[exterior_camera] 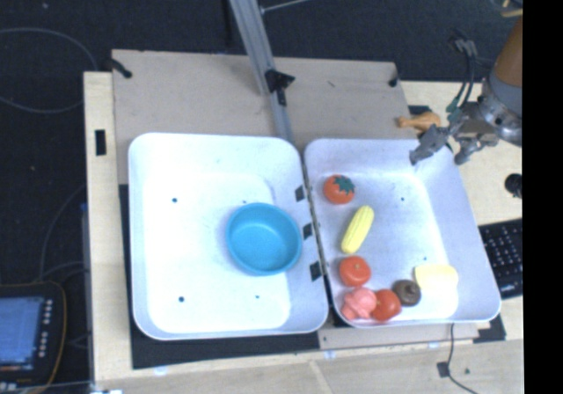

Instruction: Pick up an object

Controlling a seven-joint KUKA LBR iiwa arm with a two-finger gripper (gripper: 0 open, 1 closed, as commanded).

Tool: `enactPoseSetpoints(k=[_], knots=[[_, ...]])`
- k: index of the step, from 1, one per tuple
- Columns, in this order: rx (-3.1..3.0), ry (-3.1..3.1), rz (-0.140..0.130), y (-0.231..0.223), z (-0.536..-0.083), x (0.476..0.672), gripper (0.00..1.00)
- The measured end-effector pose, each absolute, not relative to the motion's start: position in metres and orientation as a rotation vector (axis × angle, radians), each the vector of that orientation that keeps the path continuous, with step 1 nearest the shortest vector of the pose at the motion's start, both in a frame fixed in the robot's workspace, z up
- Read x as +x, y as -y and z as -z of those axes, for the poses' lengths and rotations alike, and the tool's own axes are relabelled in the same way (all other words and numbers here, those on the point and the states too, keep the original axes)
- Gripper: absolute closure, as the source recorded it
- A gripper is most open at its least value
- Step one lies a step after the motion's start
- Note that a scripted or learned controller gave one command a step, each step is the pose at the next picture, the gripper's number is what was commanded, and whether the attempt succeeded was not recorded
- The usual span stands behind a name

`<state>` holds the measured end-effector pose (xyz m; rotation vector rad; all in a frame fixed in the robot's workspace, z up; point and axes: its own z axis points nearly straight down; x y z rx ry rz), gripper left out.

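My gripper [445,149] hangs open over the far right corner of the right bin [405,186], its two grey fingers spread with nothing between them. Below it in that bin lie a red tomato with a green top [339,189], a yellow corn cob [356,229], a red-orange fruit [354,272], a pink toy [356,303] beside a small red piece [385,304], a brown doughnut [406,292] and a pale yellow block [435,279]. All of these sit well to the left of and nearer than the gripper.
A blue bowl [262,237] rests in the left bin [176,181]. A slanted metal pole [255,40] rises from behind the bins' shared edge. A black keyboard [503,256] lies at the right, and an orange item [418,121] sits on the bench behind the right bin.
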<state>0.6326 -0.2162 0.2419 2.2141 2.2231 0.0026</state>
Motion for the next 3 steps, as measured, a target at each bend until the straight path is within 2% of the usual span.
enactPoseSetpoints(k=[1, 2, 3], knots=[[2.217, -2.226, 0.005, 0.209, -0.191, 0.628, 0.00], [2.216, -2.229, 0.007, 0.209, -0.128, 0.632, 0.00], [2.215, -2.226, 0.003, 0.210, -0.101, 0.632, 0.00]])
